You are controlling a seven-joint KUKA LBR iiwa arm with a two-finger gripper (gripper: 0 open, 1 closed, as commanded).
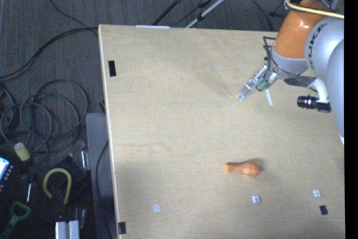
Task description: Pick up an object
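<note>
- Orange pear-shaped object lies on its side on the tan worktop, low and right of centre, narrow end pointing left.
- Small square markers dot the surface just below it.
- Pincer hangs well apart from it, up and to the right, nothing between its fingers; whether they are spread or closed cannot be told.
- Cables coil on the floor at left.

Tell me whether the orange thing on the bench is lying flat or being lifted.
Lying flat. The orange thing rests on its side on the wooden bench, narrow end pointing left, apart from the claw farther up the bench.
</note>
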